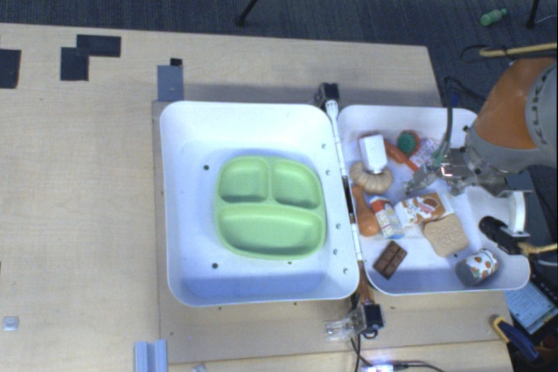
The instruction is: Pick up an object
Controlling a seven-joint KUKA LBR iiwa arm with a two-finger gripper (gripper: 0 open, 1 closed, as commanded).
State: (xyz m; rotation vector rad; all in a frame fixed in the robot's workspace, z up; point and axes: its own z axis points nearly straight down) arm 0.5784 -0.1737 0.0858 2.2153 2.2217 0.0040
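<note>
I hang my claw (pixel 432 172) low over the cluttered right bin (pixel 436 273), fingers parted and gripping nothing, because the toy food, like the waffle (pixel 445 233) just nearer, lies there for picking.

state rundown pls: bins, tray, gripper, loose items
left bin: holds the tray
green divided tray: flat, compartments bare
right bin: cluttered with small items
gripper: low over the right bin's clutter
bread slice: lying flat
chocolate bar: lying flat, near front wall
</note>
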